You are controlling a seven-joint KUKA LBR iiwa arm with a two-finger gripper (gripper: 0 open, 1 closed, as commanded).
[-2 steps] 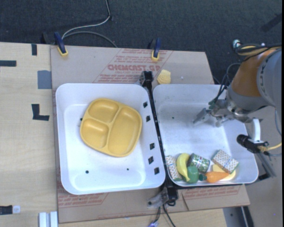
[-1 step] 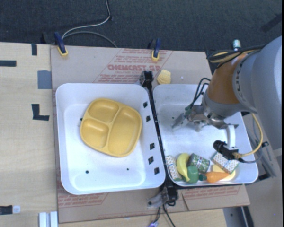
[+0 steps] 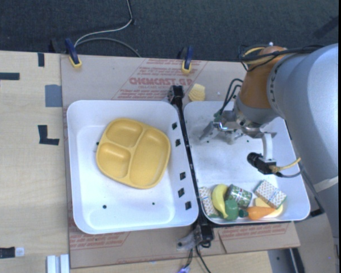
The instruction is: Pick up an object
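My gripper (image 3: 219,134) is low over the bare back-left part of the right bin (image 3: 238,169). Its fingers are spread open and nothing sits between them. The loose objects lie along that bin's front edge, well clear of the gripper: a yellow banana (image 3: 217,198), a green can (image 3: 238,195), an orange carrot-like piece (image 3: 260,212) and a checkered box (image 3: 270,193). A yellow divided plate (image 3: 133,152) lies in the left bin (image 3: 85,209).
A small yellow block (image 3: 197,92) rests on the cardboard behind the bins. The black divider (image 3: 185,152) between the bins runs just left of the gripper. The arm's grey body covers the right bin's right side. A black cable connector (image 3: 260,162) hangs over the bin.
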